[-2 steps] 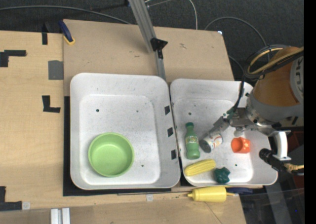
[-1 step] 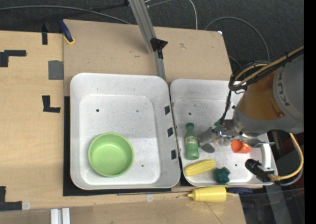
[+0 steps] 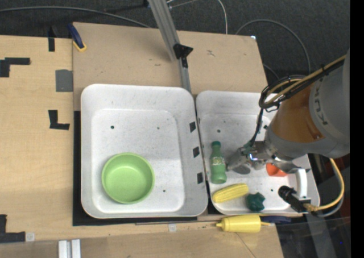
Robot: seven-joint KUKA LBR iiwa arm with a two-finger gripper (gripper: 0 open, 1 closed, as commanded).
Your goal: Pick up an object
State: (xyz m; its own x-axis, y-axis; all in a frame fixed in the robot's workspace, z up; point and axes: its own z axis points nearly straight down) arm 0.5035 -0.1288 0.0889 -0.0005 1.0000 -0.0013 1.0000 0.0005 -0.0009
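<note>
In the right bin [image 3: 227,106] a green bottle [image 3: 216,162] lies lengthwise near the left wall. A yellow corn cob [image 3: 230,192] and a dark green lumpy object [image 3: 255,201] lie along the front wall. A small orange-red object [image 3: 274,168] peeks out from under the wrist. My gripper [image 3: 241,161] hangs low over the bin floor just right of the green bottle, with nothing visibly held in it.
The left bin [image 3: 136,95] holds a light green bowl [image 3: 128,178] at its front left. A yellow bottle [image 3: 241,224] lies outside on the bench, in front of the right bin. A grey pole [image 3: 165,15] slants in from the top to the gap between the bins.
</note>
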